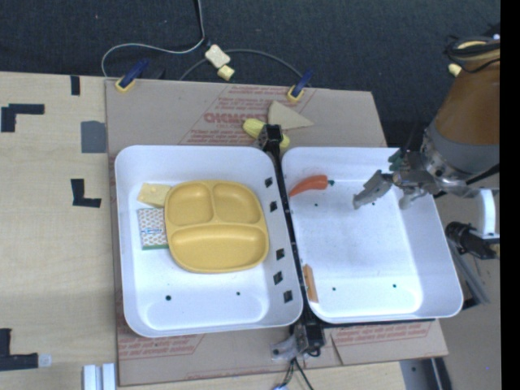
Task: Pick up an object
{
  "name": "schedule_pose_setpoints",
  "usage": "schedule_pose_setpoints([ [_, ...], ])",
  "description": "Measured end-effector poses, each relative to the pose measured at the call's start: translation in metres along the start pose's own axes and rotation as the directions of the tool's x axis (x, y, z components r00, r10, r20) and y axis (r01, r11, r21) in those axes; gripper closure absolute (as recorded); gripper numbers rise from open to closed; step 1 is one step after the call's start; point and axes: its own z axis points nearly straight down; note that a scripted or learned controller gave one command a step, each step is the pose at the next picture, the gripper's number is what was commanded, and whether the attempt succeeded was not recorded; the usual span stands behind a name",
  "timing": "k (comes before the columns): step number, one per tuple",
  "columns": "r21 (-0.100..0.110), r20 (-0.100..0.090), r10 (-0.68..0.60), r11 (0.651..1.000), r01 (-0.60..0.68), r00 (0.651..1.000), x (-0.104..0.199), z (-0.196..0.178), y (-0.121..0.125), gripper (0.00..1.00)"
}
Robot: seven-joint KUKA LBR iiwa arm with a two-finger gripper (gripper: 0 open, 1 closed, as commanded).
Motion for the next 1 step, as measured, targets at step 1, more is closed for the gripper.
schedule_pose_setpoints([
  [1, -0.007, 0.005, -0.002, 1.0, 0.002, 1.0, 0.0284, 0.1699, 0.0315, 0.0],
])
